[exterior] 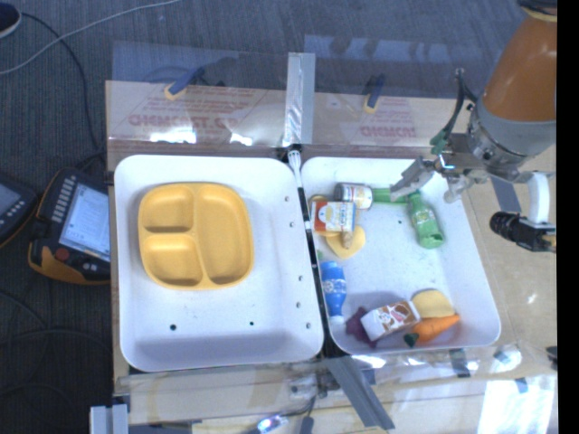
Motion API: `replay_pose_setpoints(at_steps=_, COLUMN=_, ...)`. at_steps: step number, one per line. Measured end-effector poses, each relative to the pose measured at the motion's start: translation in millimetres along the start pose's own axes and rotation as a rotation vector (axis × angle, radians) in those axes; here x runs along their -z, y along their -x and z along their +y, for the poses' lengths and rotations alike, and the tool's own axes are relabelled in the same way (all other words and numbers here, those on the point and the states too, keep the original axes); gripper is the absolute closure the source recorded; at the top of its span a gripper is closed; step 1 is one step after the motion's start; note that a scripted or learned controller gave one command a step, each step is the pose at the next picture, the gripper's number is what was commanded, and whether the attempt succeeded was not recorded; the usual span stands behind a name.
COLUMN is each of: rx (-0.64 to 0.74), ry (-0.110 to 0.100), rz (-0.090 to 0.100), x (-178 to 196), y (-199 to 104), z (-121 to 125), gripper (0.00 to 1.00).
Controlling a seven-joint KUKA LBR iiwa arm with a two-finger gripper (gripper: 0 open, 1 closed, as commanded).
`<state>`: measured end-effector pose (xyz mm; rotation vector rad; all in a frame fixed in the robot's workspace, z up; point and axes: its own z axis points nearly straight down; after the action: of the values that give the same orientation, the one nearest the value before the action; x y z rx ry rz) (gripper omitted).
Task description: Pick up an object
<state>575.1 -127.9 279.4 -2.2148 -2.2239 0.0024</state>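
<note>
The gripper (pixel 432 172) hangs over the upper edge of the right bin (pixel 479 283), close to its back wall; whether it is released or clenched cannot be told, and nothing is seen in its grasp. Just below it, nearly touching, lies a green bottle (pixel 423 221), tilted along the bin's right side, with bare white floor around it. Left of the gripper lies a small jar (pixel 354 194), and beneath that a packet with an orange label (pixel 334 216) on a yellow round piece (pixel 349 239). Farther down-left, a blue bottle (pixel 333 287) rests against the dividing wall. Far below the gripper, in the near corner, a carton with a red-and-white label (pixel 389 319), a carrot (pixel 432 328) and a yellow piece (pixel 431 302) crowd together. Label writing is too small to read. Well left, the left bin (pixel 271 333) bears a yellow divided plate (pixel 194 234). The middle of the right bin is open floor.
</note>
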Motion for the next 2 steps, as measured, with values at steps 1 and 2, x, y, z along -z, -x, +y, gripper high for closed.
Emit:
replay_pose_setpoints(at_steps=1, rx=0.141, ry=-0.001, rz=0.000, x=-167, y=-35, z=43, gripper=0.00)
replay_pose_setpoints(at_steps=2, rx=0.102, ry=0.014, rz=-0.001, x=-189, y=-8, z=9, gripper=0.00)
